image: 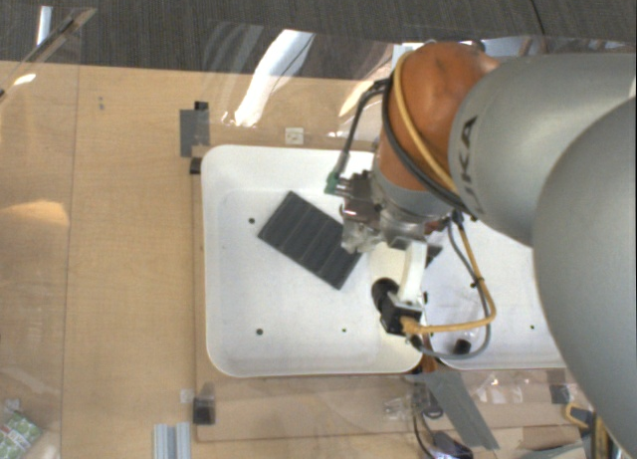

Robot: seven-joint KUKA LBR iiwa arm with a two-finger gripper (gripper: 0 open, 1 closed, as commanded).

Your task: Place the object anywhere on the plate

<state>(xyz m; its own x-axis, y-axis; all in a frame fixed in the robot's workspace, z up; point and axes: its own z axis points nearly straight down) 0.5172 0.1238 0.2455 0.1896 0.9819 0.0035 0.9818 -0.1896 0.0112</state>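
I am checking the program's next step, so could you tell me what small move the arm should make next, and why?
Probably a short shift toward the view's left, to centre the gripper over the dark ribbed slab. The slab lies flat and askew in the white bin, and the gripper hangs over its right-hand edge. Whether it holds anything is hidden.

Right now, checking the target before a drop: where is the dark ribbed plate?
In the camera view, the dark ribbed plate lies slantwise in the white bin's upper middle, its right corner beside the gripper.
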